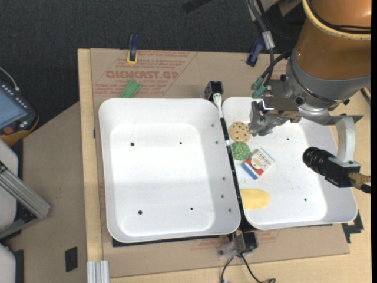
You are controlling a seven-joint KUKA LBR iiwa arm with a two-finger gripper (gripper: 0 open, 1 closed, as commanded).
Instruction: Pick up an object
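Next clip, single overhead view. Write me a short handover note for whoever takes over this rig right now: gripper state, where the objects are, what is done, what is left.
Gripper: low in the right white bin, beside the round tan perforated disc; nothing visibly between its fingers.
Objects, all in the right bin near the divider: tan disc at the top, round green disc just below it, small red, white and blue packet to its right, yellow oval piece nearest the front edge.
Done: arm brought down over the objects.
Left: close on one object and lift it; no pick is confirmed yet.

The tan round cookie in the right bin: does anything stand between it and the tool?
Nothing visible does. The tool is just right of the tan cookie, which lies uncovered by the right bin's left wall; the green disc lies just below it.
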